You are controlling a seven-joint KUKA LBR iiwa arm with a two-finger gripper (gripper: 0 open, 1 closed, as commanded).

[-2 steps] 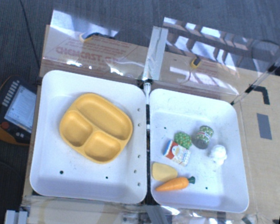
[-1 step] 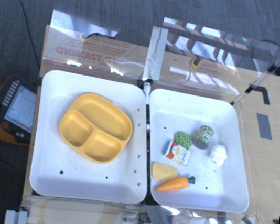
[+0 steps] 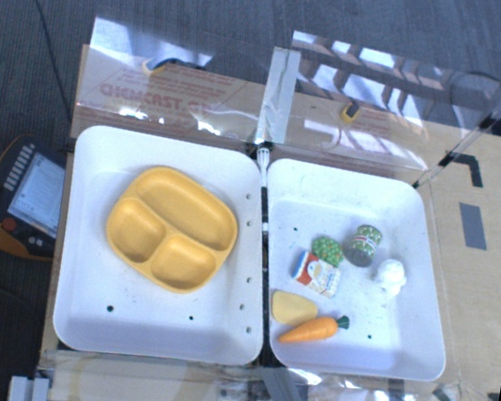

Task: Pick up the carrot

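The carrot [image 3: 312,330] is orange with a small green top and lies near the front edge of the right bin [image 3: 420,238], its green end pointing right. It touches or nearly touches a pale yellow wedge [image 3: 293,307] just to its upper left.
The right bin also holds a red and white carton [image 3: 317,274], a green knobbly item [image 3: 327,250], a small green and grey can [image 3: 364,244] and a white lump [image 3: 392,277]. A yellow compartment plate [image 3: 172,226] sits in the left bin [image 3: 80,309]. Clear panels stand behind both bins.
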